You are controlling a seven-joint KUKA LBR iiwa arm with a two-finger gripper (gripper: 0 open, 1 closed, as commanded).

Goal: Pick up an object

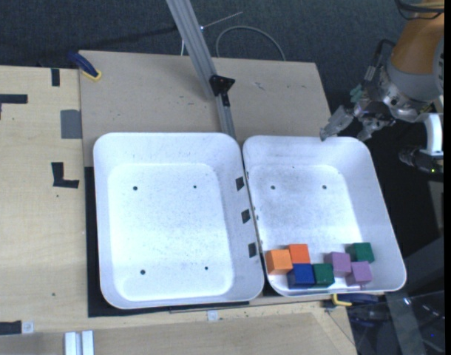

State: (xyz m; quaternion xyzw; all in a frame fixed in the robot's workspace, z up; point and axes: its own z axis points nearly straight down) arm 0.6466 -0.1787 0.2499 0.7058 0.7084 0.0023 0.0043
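We see a bunch of little blocks huddled in the near corner of the right bin (373,198). There are two orange blocks (279,260) side by side, and one sits a bit farther back (299,252). Just in front of them is a blue block (302,274), and a dark green block (323,274) touches its side. Next come two purple blocks (338,261), one nearer to the front wall (361,272). Another green block (361,252) sits at the back of the bunch, near the bin's right wall. The blocks are small and packed close, so we find it hard to see where one ends and the next one starts.

The left bin (107,198) lies right beside the right bin.

The gripper (344,124) hangs over the far right corner of the right bin, well apart from the blocks. It looks like a dark, blurry tangle of grey parts, and we cannot tell how it is set. The arm (418,46) comes in from the right, and the picture's edge cuts off part of it.
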